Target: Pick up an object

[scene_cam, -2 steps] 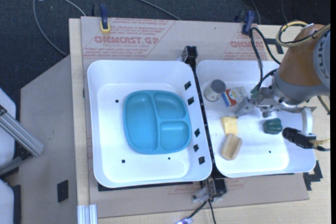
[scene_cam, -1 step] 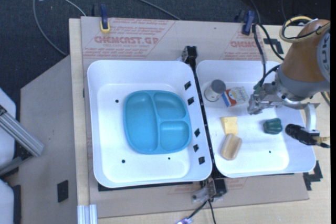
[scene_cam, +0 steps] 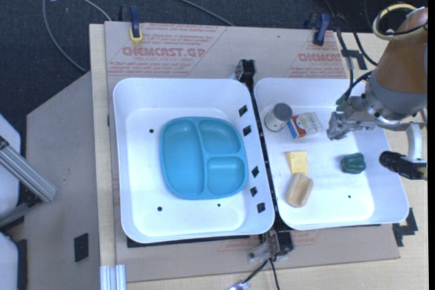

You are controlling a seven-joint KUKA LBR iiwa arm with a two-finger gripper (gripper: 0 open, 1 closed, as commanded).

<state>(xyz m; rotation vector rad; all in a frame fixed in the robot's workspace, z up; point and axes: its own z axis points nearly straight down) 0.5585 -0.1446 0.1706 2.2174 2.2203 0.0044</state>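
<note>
Claw (scene_cam: pixel 338 130) hangs over right white bin (scene_cam: pixel 380 214), grip state unclear.
Dark green rounded lump (scene_cam: pixel 353 162) lies just beside it, toward the bin's near edge.

Two white bins: one on the left (scene_cam: pixel 129 146), one on the right (scene_cam: pixel 380 207), side by side. One blue tray (scene_cam: pixel 202 157) with three compartments, in the left bin. Five small things in the right bin: one can (scene_cam: pixel 277 117) at the far left, one box (scene_cam: pixel 305 124) just right of it, one yellow block (scene_cam: pixel 297 161), one tan piece (scene_cam: pixel 298 189) nearest the viewer, and one dark green piece (scene_cam: pixel 353 162) to the right. Two blue clamps on the bench's far edge: one at the left (scene_cam: pixel 135 22), one at the right (scene_cam: pixel 320 28). One arm (scene_cam: pixel 401 64) with one gripper (scene_cam: pixel 338 130), over the right bin.
</note>
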